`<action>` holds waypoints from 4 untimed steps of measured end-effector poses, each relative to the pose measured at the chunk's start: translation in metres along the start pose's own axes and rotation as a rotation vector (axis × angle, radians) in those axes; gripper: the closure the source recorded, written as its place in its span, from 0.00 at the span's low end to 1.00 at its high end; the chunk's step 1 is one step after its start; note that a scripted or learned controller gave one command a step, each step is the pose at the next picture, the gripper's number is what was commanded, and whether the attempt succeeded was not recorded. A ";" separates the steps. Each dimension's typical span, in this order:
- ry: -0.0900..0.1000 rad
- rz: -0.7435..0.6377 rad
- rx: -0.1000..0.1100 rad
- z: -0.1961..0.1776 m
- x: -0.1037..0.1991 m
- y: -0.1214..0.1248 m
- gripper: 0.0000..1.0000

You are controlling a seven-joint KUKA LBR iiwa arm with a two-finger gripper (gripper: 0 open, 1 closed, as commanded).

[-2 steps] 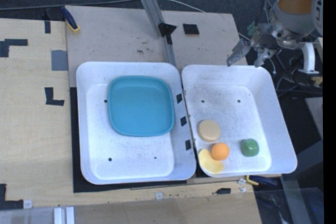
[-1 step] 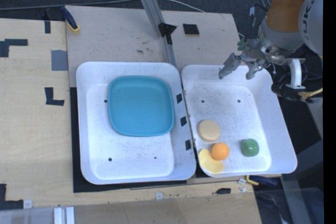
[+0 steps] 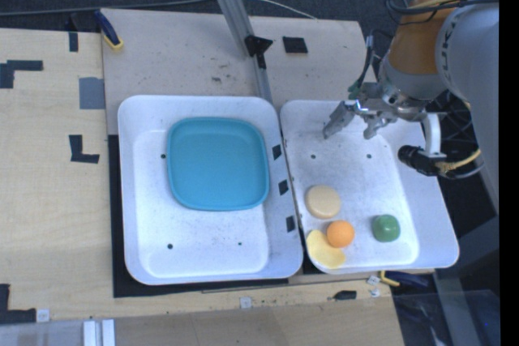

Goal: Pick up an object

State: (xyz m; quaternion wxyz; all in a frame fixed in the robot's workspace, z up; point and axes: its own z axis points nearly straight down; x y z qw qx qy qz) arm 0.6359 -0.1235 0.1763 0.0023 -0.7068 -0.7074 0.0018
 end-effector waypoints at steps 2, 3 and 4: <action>-0.001 -0.001 -0.005 0.041 0.005 0.010 1.00; -0.001 0.000 -0.010 -0.012 0.010 0.019 1.00; -0.001 0.001 -0.009 -0.054 0.012 0.017 1.00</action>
